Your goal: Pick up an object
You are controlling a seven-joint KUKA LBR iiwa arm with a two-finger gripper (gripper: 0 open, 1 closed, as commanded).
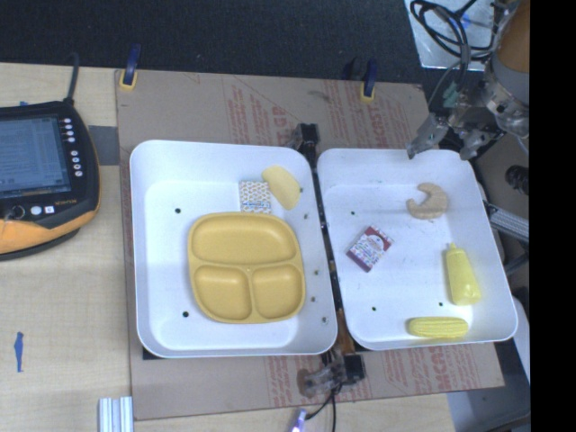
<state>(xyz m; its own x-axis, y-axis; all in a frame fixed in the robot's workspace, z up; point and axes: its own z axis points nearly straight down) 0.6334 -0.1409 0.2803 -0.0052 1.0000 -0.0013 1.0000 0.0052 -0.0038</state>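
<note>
My gripper (444, 148) hovers over the far edge of the right bin (396, 174), fingers spread open with nothing between them. Below it in that bin lie a tan crescent-shaped biscuit (427, 202), a red packet (369, 247), a yellow squeeze bottle (462, 274) and a yellow corn cob (438, 328). The left bin (153, 241) holds a yellow divided plate (246, 266), a white patterned packet (255, 197) and a pale yellow banana-like piece (283, 187).
A teach pendant (40, 178) with an orange base lies on the bench to the left. Blue clamps (130, 66) hold the cardboard sheet at the back. Black cables (450, 21) loop above the arm at top right.
</note>
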